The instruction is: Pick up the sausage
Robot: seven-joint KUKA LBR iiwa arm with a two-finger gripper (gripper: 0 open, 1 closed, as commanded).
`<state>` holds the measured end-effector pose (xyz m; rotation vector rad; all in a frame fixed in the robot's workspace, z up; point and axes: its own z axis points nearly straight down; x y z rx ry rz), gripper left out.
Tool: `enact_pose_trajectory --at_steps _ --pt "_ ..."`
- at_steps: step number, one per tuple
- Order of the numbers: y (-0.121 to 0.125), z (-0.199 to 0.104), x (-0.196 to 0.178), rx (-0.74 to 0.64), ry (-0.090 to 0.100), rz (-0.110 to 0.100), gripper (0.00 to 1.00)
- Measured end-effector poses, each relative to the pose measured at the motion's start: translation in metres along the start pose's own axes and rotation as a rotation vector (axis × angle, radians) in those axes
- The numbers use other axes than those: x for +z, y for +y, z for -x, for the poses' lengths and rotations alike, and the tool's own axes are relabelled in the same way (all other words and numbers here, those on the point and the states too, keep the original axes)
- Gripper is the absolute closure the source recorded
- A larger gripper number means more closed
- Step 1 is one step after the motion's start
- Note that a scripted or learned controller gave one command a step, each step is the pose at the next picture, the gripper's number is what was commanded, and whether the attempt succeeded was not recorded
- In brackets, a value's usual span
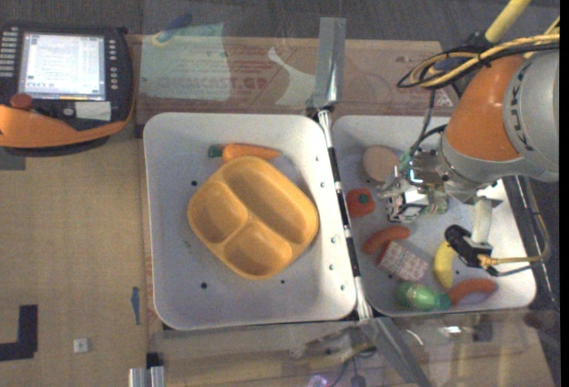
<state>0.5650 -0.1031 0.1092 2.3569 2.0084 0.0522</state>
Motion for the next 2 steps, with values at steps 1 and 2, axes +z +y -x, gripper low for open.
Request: enact_pose_trajectory --at_steps 1,2 --pt "-0.001 -0.001 0.001 0.061 0.002 0.002 0.00" --pt "-0.025 -0.024 -0.075 0.131 -0.001 -0.060 0.00"
